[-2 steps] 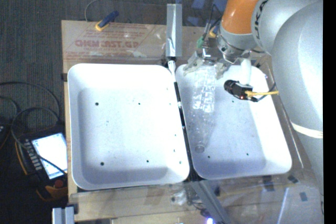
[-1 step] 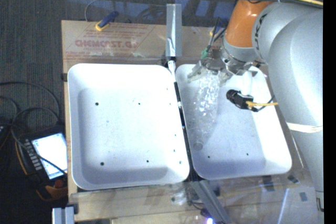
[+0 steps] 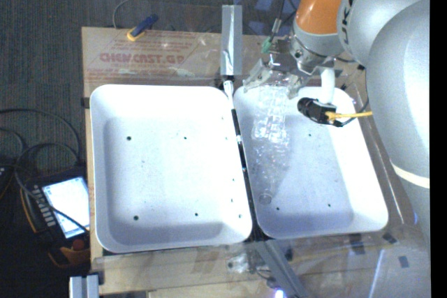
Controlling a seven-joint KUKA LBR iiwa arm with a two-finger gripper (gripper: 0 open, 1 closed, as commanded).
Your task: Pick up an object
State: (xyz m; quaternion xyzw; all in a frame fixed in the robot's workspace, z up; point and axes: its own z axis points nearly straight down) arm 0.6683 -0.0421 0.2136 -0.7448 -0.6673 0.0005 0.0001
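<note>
A clear plastic bottle (image 3: 269, 143) lies lengthwise in the right bin (image 3: 335, 178), close to its left wall, with its cap end toward the front. My gripper (image 3: 279, 79) hangs over the bin's back left corner, right at the bottle's far end. The bottle's transparent body blurs into the gripper there, so contact between them is unclear. The orange band and grey arm fill the upper right.
The left bin (image 3: 167, 164) sits beside the right one, with a narrow divider between them. A black plug with a yellow cable (image 3: 321, 112) hangs from the wrist over the right bin. A blue and yellow tool (image 3: 142, 26) lies on the cardboard behind the bins.
</note>
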